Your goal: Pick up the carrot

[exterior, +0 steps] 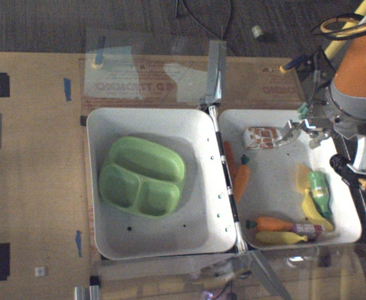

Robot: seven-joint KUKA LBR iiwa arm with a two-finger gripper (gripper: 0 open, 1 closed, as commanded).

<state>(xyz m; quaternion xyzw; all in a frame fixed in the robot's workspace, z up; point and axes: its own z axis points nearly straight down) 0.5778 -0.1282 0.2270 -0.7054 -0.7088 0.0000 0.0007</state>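
Jaws impossible to read as the gripper [300, 129] is hovering at the far edge of the right bin [267, 195], with nothing visibly between them.

Carrot [240, 179] is lying against the bin's left wall, just beside the divider and well apart from the gripper, which is hanging near a small brown-and-white packet [262, 137]. A second orange piece [275, 224] is resting at the near edge beside a banana [281, 237]. Risks being run, in this judgement: fingers striking the wall in a descent so close to it, or the program closing on the wrong orange item.
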